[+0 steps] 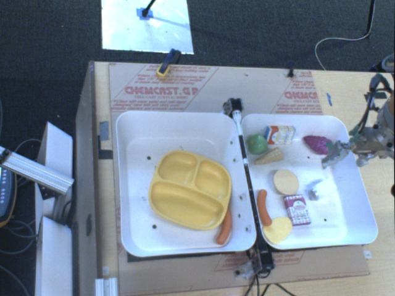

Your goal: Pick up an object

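My gripper hangs over the right edge of the right bin, open, with nothing between its fingers. A purple item lies just to its left. Further left in that bin are a green ball, a small white and orange carton and a tan wedge. Lower down lie a tan disc, a red box, an orange sausage, a yellow disc and a small grey piece.
The left bin holds a yellow divided plate with a second orange sausage at its lower right corner. A black bar runs between the bins. The arm's wrist enters at the right edge.
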You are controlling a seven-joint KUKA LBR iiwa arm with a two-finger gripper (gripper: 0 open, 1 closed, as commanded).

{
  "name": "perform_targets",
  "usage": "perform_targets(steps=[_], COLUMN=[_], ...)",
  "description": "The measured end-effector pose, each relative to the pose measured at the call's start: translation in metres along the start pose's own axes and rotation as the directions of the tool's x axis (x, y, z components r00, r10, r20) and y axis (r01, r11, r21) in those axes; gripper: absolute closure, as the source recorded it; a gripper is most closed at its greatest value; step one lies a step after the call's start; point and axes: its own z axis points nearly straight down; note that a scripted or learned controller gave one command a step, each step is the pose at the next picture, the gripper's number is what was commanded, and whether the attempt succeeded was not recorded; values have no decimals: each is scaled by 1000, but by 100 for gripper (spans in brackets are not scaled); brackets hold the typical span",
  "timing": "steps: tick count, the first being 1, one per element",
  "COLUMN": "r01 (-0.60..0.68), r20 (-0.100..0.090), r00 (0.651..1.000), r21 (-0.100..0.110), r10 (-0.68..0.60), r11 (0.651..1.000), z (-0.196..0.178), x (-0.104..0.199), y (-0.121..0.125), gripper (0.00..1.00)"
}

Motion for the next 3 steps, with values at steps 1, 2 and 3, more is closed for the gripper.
perform_targets(steps=[1, 2, 3], r01=[0, -2, -1], r20=[-1, 0, -1], r00=[1000, 1000, 1000], r21=[1, -1, -2], r10=[0, 2, 1], r11=[1000, 1000, 1000], z=[70, 176, 166], x=[52, 53, 53], y=[-30, 0, 1], gripper=[0, 0, 100])
